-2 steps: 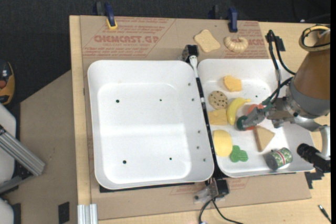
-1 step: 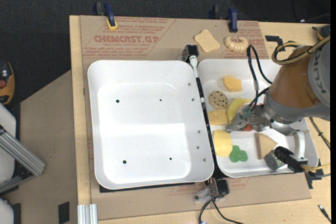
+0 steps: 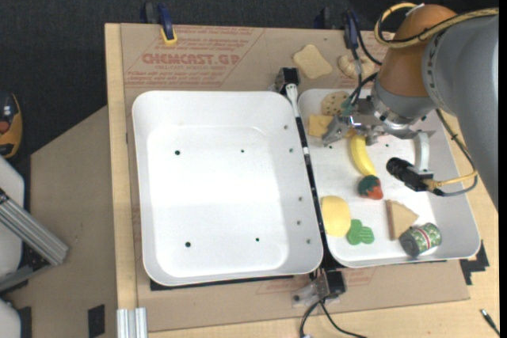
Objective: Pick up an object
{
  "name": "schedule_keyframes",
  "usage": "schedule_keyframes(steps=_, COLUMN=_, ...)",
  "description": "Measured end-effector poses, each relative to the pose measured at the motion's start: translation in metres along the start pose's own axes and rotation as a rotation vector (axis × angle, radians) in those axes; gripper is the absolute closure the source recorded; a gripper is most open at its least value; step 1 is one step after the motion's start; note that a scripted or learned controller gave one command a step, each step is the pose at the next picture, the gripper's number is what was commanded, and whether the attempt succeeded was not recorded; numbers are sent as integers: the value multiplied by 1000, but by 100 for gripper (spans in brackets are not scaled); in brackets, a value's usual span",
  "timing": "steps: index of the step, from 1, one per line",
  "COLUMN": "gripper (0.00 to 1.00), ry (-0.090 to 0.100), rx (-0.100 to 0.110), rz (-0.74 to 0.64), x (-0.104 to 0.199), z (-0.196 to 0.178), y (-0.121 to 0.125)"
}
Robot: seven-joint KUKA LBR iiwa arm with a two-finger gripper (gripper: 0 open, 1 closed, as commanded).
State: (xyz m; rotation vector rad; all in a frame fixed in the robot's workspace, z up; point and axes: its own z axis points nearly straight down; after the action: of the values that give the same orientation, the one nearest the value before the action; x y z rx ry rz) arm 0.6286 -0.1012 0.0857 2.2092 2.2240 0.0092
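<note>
Dark carpet surrounds the counter [image 3: 119, 170], a board topped with brown printed cardboard that carries two shallow white bins side by side. Left bin [image 3: 158, 194]: nothing lies in it but a few small dark dots. Right bin [image 3: 459, 225]: holds the loose objects. A yellow banana [image 3: 362, 157] lies near the bin's middle, with a red and green strawberry-like piece [image 3: 370, 187] just below it. A yellow lemon [image 3: 335, 214] sits against the bin's left wall, touching a green leafy piece [image 3: 360, 233]. A tan wedge [image 3: 398, 216] and a small can [image 3: 421, 239] lie near the lower right corner. A pale yellow block [image 3: 319, 125] and a speckled cookie [image 3: 336, 101] occupy the upper left corner. A tan bread-shaped piece [image 3: 311, 62] rests on the cardboard above the bin. The grey arm with its orange band [image 3: 408, 63] reaches in from the right; the jaws [image 3: 345, 128] hang over the bin's upper part, just above the banana's top end. Whether they are open or closed cannot be told.
</note>
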Motion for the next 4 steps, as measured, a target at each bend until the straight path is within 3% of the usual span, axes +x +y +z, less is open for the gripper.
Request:
schedule_keyframes(steps=1, gripper=0, ry=1, rx=16, rz=4, x=-21, z=1, y=38)
schedule_keyframes(steps=2, gripper=100, ry=1, rx=17, rz=4, x=-21, z=-9, y=37)
schedule_keyframes(steps=3, gripper=100, ry=3, rx=0, rz=-2, x=70, z=-106, y=14)
schedule_keyframes(steps=4, gripper=100, ry=3, rx=-14, rz=-1, x=125, z=-276, y=44)
